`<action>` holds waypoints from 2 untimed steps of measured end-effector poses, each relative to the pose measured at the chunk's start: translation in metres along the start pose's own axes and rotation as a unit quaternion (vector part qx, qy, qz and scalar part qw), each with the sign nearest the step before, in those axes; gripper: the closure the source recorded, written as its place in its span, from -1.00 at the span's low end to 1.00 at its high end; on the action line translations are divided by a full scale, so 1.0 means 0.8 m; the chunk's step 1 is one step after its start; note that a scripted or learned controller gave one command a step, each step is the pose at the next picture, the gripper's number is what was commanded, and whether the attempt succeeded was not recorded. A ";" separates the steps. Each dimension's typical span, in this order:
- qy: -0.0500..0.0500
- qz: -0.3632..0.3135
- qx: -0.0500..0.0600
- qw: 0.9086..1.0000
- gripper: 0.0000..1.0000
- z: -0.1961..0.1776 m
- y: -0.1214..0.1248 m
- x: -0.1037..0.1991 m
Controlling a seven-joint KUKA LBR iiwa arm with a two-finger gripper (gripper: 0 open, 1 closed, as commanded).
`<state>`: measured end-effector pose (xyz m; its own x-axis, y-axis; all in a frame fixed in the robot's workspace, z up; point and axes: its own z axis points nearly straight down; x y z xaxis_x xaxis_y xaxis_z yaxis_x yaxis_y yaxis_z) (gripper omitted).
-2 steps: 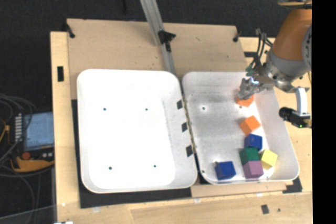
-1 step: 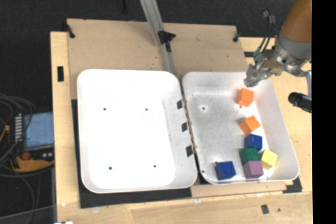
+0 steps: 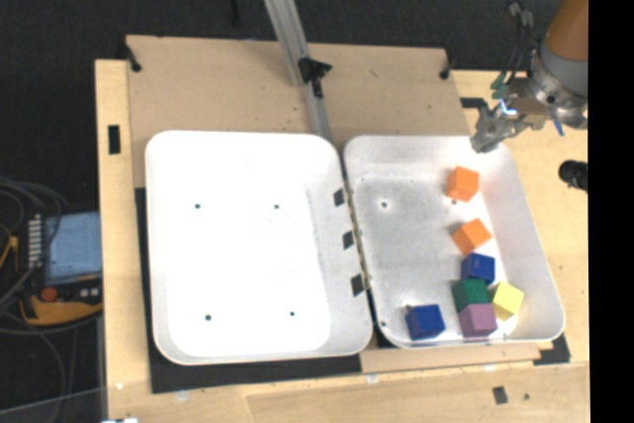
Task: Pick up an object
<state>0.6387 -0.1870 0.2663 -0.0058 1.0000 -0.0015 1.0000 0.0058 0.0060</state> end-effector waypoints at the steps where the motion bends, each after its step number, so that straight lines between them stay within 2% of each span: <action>1: 0.000 0.000 0.001 1.000 1.00 -0.001 0.018 0.065; 2: 0.000 0.000 0.001 1.000 1.00 -0.008 0.025 0.130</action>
<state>0.6583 -0.0828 0.2727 -0.0067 1.0000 -0.0010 1.0000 0.0067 0.0045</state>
